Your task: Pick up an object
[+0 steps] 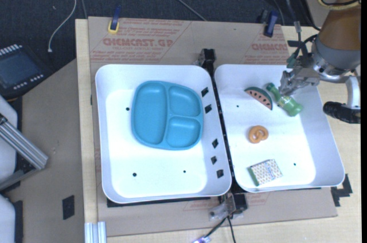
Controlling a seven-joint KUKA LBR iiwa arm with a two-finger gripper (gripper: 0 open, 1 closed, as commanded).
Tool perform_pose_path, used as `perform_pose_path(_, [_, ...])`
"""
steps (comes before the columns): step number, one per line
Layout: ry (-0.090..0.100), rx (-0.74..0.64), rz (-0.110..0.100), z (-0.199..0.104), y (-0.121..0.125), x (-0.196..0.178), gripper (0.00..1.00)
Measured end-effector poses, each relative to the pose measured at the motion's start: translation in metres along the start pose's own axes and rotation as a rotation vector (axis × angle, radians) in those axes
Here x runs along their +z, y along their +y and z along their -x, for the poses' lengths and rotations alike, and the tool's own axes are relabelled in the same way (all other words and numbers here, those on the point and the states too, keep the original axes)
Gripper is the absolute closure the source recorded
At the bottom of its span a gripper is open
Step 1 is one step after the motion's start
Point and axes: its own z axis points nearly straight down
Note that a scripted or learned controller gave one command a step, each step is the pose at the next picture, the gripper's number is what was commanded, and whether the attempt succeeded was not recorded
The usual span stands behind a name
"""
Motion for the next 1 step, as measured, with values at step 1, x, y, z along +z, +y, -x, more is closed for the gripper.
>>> perform_pose_path(1, [0.001, -0.001, 0.000, 0.0003, 0.0020, -0.0549, 1.00])
